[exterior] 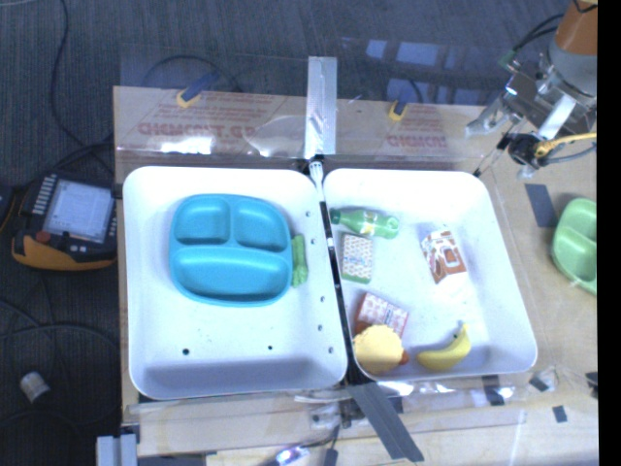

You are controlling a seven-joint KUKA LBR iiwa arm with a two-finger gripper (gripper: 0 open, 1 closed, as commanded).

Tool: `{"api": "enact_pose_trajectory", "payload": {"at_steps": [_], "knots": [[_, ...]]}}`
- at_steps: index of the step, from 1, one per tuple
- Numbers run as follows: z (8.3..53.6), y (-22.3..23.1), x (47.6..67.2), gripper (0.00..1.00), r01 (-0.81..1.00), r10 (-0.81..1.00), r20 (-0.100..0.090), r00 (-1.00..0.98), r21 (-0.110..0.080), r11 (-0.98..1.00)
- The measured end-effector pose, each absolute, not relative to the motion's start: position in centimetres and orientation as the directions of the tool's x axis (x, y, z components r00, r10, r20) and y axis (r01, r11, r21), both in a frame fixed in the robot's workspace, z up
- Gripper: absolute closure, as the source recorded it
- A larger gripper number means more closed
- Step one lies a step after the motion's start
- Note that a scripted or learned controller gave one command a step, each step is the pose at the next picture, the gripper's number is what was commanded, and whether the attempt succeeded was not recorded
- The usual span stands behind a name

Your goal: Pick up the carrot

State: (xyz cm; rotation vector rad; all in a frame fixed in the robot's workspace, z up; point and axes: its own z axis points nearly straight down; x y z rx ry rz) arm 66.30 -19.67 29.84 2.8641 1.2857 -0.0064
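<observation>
Arm is sitting outside the bins, past the far right corner of the right bin. Gripper is hovering over the bench there, gripping nothing. Can't tell if it's open or closed; too cluttered at this angle.

I'm not making out a clear carrot shape. Best candidate: the orange-yellow lump in the right bin's near left corner. It's looking rounder than I'd expect, so I'm treating that ID as a guess.

It's sitting tight against the wall between the bins. A red packet is touching it on the far side and a banana is lying just beside it on the right.

My read: the approach is only starting and no descent has begun.

Doing it well:
- Travelling across the bin high, since a bottle and a white packet are lying under the straight path.
- Coming down vertically over the lump's middle.
- Lining the jaws up along the wall, so neither one is landing on the wall or the rim.
- Keeping clear of the packet and the banana, so as not to be pinching two things.
- Lifting slowly, since a rounded surface is likely to slip.

Left bin is holding a blue plate; not relevant.
</observation>
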Motion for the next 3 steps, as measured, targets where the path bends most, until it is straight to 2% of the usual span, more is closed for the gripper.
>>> {"api": "enact_pose_trajectory", "payload": {"at_steps": [1, 2, 3], "knots": [[19.1, -20.7, 65.9, 0.00, 0.789, 0.789, -0.006, 0.614, -0.003, -0.614], [13.0, -21.0, 61.5, 0.00, 0.740, 0.740, -0.003, 0.673, -0.004, -0.673], [20.8, -21.5, 63.6, 0.00, 0.728, 0.728, -0.002, 0.685, -0.001, -0.685]]}}
